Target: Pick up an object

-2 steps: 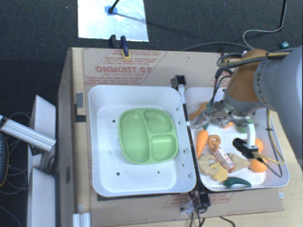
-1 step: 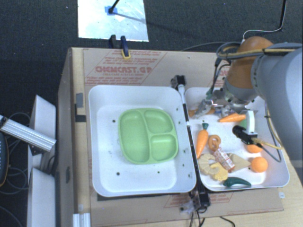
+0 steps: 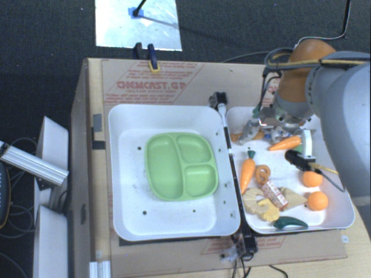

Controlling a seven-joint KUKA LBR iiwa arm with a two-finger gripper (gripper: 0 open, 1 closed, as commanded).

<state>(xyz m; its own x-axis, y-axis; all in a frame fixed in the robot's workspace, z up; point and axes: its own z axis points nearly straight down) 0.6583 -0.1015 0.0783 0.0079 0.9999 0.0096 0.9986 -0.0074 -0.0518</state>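
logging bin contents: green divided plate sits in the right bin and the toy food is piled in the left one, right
Not quite. The camera view shows the bins swapped: the green divided plate lies in the left bin, and the toy food, such as the carrot and the orange, is piled in the right bin.
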